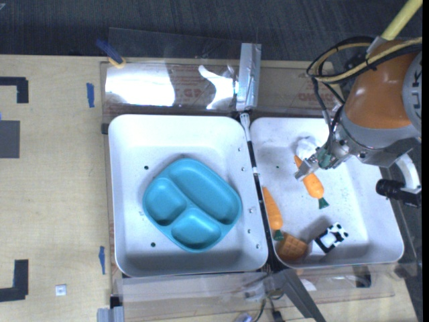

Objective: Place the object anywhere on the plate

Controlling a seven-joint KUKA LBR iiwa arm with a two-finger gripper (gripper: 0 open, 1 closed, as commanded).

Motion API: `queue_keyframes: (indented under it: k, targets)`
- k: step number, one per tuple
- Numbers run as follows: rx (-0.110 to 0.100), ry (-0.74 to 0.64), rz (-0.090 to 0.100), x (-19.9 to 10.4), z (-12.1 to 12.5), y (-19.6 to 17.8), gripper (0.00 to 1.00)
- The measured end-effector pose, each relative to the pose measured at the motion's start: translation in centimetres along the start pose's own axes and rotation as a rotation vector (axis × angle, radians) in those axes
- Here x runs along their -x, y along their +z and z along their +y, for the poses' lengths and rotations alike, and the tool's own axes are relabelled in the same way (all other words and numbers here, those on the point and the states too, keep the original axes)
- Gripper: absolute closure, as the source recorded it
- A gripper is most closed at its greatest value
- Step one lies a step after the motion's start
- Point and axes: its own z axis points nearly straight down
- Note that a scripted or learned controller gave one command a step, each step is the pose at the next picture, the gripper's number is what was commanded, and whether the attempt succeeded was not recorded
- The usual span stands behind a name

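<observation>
Wooden bench w/ 2 white bins side by side

A robotics lab: taped bench, twin white bins, cabled arm.

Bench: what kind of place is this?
Probably a robot pick-and-place test bench: two white bins taped to a board, a blue plate in the left one, toy food like a carrot in the right, an arm overhead.

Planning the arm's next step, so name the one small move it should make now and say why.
Probably lower and close on the carrot in the right bin. The gripper sits right at the carrot's upper end, but whether it has a hold cannot be told, and the blue plate in the left bin has nothing on it yet, so securing the carrot comes first.
</observation>
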Motion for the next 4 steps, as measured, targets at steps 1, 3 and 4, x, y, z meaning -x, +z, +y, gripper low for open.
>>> queue_keyframes:
  k: [1, 3, 4]
  targets:
    - [-0.003, 0.054, 0.002, -8.4, -1.0, 0.7, 1.0]
    - [-0.003, 0.138, 0.002, -21.8, 5.5, -5.4, 1.0]
    - [-0.004, 0.141, 0.001, -21.7, 5.5, -5.3, 0.0]
